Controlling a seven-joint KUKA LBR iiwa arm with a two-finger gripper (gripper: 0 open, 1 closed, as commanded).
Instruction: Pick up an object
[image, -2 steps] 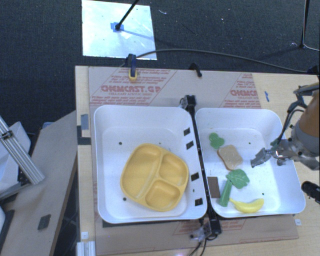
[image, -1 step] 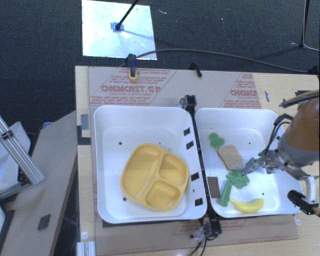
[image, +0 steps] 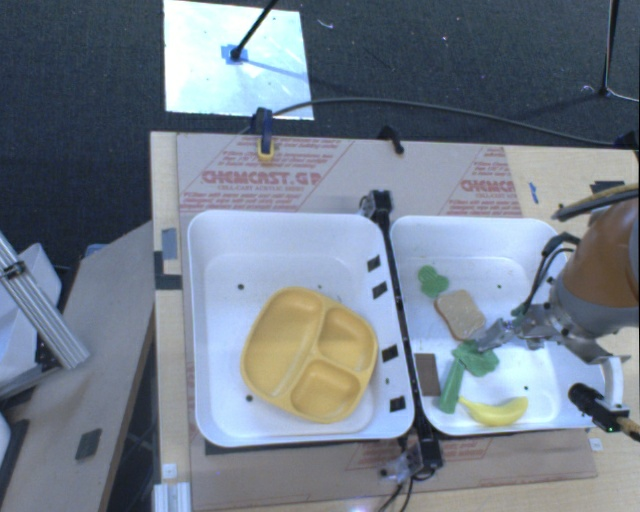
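Camera view, widest first: we see the tabletop (image: 165, 380) carrying two white bins side by side. Our left bin (image: 215, 300) holds a yellow divided tray (image: 310, 353). Our right bin (image: 520, 255) holds the small things: a brown slice of toast (image: 460, 312), a green leafy piece (image: 433, 280) just above it, a long green vegetable (image: 462, 370) below it, a yellow banana (image: 493, 410) near the front wall, and a dark brown bar (image: 427, 374) by the divider.

Our arm (image: 605, 275) reaches in from the right, and our gripper (image: 493, 335) sits low in the right bin, its tip between the toast and the top of the green vegetable, touching or nearly touching both. Whether the fingers stand apart or together we cannot tell; nothing shows clearly between them.

We judge we are at the grasp itself, down among the objects. Next comes a firm close on one item, probably the vegetable's leafy end, then a straight lift clear of the toast.
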